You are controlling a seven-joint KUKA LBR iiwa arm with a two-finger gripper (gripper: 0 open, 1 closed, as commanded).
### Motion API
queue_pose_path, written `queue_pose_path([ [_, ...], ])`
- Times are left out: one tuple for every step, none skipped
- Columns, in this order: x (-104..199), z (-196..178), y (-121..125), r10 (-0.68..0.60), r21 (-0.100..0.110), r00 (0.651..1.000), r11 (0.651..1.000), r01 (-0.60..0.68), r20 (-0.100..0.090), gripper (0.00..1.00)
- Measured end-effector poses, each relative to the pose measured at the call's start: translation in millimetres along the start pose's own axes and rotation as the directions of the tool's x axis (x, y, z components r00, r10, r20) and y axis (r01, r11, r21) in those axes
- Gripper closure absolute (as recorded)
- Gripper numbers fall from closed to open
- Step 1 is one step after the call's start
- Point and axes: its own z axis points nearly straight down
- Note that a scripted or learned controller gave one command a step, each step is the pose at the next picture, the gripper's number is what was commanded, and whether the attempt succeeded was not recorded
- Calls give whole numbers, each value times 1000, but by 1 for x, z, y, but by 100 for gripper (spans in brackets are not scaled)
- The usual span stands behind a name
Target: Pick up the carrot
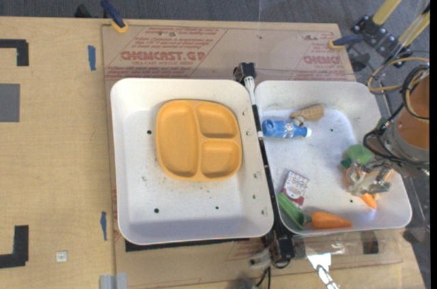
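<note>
The carrot (330, 219) lay along the front edge of the right bin (328, 95), near its front left corner, orange body pointing right and its green top (292, 210) angled toward the left wall. Just behind the green top sat a small red-and-white packet (295, 185). Farther back, near the bin's left wall, a blue bottle (284, 129) lay on its side, with a tan cork-like piece (308, 113) touching its far end.

The gripper (367, 180) hung low over the right side of that bin, well right of the carrot; whether the jaws were released or clenched could not be told amid the clutter. A green lump (355, 156) lay just behind the gripper and a small orange bit (369, 199) just in front of it.

The left bin (130, 164) held an orange divided plate (199, 140) near its middle.
</note>
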Motion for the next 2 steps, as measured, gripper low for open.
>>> queue_pose_path([
  [0,1,0,1,-2,1000,1000,-1,-1,0],
  [-4,-11,-1,1,5,1000,1000,-1,7,100],
])
